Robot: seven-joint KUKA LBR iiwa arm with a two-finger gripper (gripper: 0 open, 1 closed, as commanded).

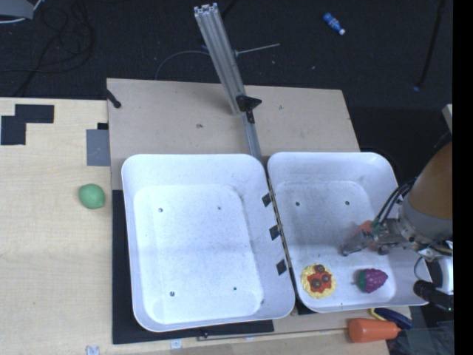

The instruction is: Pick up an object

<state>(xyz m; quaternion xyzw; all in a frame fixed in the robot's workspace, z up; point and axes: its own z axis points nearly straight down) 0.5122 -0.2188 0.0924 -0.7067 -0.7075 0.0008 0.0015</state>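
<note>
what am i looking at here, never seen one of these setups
This is one camera fixed above a bench, looking down at a slant. A robot arm, grey with an orange band, reaches in from the right. Its gripper hangs low over the right bin; nothing shows between its fingers. That bin holds a small pizza toy and a purple berry. The left bin sits beside it. A green ball lies on the bench to the left, and an orange carrot lies in front of the right bin.
</note>
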